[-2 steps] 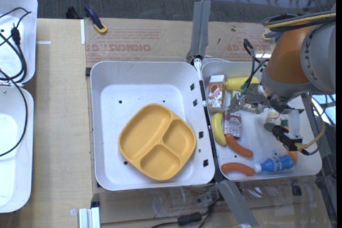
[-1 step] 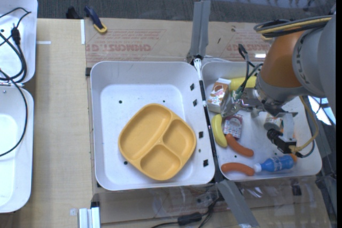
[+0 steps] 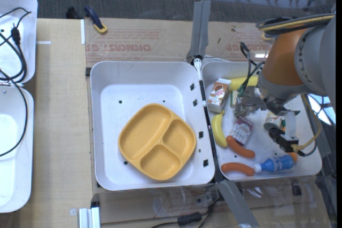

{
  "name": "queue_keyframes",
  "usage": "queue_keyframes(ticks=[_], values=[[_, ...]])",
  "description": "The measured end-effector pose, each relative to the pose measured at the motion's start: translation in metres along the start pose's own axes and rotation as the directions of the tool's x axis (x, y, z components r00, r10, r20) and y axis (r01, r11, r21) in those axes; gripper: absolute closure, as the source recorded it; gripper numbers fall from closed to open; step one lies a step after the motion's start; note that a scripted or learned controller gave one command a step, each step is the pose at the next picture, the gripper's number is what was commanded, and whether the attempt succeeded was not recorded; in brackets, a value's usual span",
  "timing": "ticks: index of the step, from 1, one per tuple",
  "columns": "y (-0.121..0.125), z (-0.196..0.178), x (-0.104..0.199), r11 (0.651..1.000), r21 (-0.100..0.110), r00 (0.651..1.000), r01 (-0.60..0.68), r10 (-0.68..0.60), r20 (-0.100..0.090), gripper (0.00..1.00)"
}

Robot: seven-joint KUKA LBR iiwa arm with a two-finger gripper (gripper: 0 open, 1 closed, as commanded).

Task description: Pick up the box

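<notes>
The box is a small carton with a printed picture, lying in the right bin near its left wall. My gripper hangs over the middle of that bin, just right of the box and above a small red and white packet. The grey arm with its orange band comes in from the right and hides the bin's back right part. Nothing shows between the gripper's tips.
A banana lies below the box, with two orange sausages and a blue-capped bottle towards the front. A yellow item lies behind the gripper. The left bin holds a yellow divided plate.
</notes>
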State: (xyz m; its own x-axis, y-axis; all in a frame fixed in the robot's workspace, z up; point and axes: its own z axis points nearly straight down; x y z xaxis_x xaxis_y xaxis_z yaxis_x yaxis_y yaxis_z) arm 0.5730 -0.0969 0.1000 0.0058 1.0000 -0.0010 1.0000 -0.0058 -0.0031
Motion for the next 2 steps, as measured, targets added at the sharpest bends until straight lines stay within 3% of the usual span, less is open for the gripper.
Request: queue_keyframes(ticks=[1,2], values=[[0.0000,0.0000,0.0002,1.000,0.000,1.000,0.000,0.000,0.000,0.00],[-0.0002,-0.0087,-0.0011,1.000,0.001,1.000,-0.002,0.002,0.000,1.00]])
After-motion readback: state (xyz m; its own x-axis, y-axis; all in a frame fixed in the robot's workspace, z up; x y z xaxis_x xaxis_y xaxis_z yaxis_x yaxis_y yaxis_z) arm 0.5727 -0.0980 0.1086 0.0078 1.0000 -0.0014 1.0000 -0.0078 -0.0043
